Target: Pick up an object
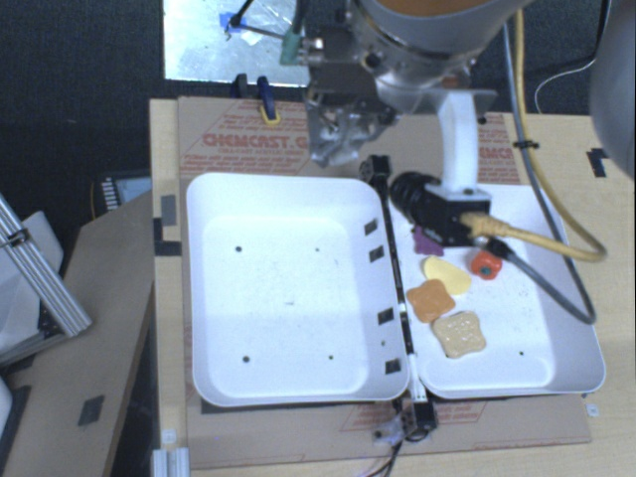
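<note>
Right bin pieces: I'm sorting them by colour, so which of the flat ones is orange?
The orange flat piece lies between the pale yellow piece above it and the speckled tan piece below, nearest the bin divider.

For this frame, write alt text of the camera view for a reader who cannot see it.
A grey and orange arm hangs over the back of two white bins, its gripper above the bench behind the left bin. In the right bin lie a yellow piece, an orange piece, a tan toast-like piece, a small red-orange item and a purple scrap.
</note>
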Motion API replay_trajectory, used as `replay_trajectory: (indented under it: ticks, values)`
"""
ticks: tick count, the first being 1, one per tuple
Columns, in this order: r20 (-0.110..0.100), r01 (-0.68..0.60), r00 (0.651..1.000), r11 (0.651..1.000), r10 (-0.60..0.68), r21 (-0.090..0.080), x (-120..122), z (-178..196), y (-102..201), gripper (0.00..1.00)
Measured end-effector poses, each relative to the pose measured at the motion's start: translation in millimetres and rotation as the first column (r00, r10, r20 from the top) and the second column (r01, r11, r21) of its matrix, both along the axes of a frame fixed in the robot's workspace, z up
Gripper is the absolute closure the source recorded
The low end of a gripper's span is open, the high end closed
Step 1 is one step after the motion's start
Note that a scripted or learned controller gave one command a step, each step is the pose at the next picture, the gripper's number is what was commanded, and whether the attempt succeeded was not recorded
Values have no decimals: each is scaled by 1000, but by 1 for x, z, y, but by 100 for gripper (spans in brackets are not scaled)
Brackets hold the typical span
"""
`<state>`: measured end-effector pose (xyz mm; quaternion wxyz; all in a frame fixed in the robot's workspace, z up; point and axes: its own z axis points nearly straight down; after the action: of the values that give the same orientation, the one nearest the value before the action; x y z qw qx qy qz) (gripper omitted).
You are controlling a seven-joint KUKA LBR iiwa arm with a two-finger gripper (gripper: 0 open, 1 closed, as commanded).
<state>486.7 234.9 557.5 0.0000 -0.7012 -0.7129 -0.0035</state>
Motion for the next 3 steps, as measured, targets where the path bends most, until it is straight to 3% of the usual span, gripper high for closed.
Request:
replay_trajectory:
  ticks: [1,2,3]
  values:
    - [-5,16,1000,1000,-16,-6,21,-24,-1,100]
    - [-2,17,1000,1000,-17,-5,55,-23,-1,100]
    - [-4,13,1000,1000,-13,-4,27,-22,-1,100]
